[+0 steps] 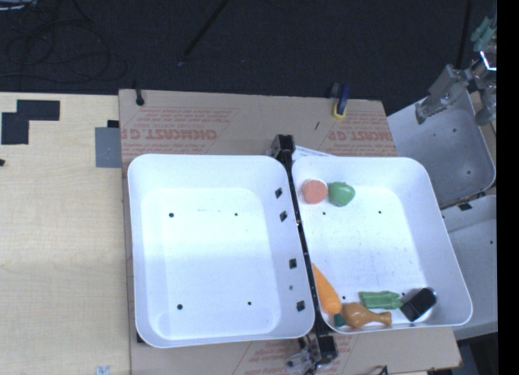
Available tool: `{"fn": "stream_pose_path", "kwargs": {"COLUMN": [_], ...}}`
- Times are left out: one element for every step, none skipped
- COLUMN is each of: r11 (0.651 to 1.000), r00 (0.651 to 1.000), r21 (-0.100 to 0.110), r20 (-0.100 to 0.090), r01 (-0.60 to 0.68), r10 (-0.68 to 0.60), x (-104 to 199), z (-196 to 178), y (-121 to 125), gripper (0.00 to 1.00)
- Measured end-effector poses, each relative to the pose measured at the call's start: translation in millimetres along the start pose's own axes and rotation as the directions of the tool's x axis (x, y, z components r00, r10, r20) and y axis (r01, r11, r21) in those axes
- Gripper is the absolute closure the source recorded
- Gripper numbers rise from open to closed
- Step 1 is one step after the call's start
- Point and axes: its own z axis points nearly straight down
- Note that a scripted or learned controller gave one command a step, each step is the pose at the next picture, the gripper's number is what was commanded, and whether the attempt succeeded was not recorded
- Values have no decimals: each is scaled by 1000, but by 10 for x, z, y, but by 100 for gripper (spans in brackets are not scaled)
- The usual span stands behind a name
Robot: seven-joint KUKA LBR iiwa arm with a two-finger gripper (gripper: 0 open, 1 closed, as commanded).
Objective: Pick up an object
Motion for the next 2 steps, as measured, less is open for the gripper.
{"fn": "stream_pose_path", "kwargs": {"r11": [1000, 1000], "r00": [1000, 1000], "r21": [13, 15], "r20": [1, 0], "r01": [-5, 1], "r10": [5, -1], "x": [93, 668], "z": [58, 67], "y": [-492, -537], "gripper": [0, 0]}}
